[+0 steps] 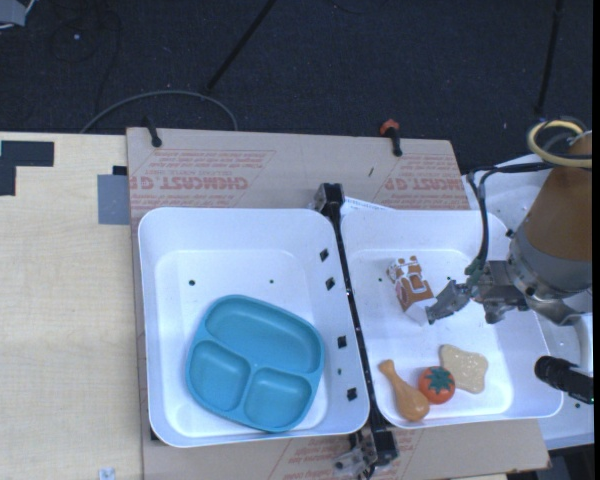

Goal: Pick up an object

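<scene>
- Dark carpet with loose cables fills the far side of the scene, and a pale wooden surface (50, 298) carries a cardboard sheet (280, 173) printed with red lettering, on which two shallow white bins sit side by side
- Left bin (170, 258) holds a blue divided plate (255, 361), lying tilted toward the near right of that bin
- Right bin (500, 408) holds four small things: a brown and white toy block (411, 283) toward the far middle, a tan drumstick-shaped toy (405, 391) near the front, a red tomato toy (437, 385) just to its right, and a cream flat piece (466, 367) touching the tomato's right side
- Grey arm (565, 218) reaches in from the right, with its pincer (448, 303) low over the right bin, just beside the near right edge of the toy block
- Whether the pincer is released or clenched cannot be told; its dark tip is too small and blurred, and nothing is plainly seen between its fingers
- Step in hand looks like the approach to a grasp, with the toy block as the likely target since it is the nearest thing
- Next move would call for centring the pincer over the block, lowering around it, closing and then lifting; the block sits apart from the other toys, so nothing should crowd the grasp
</scene>
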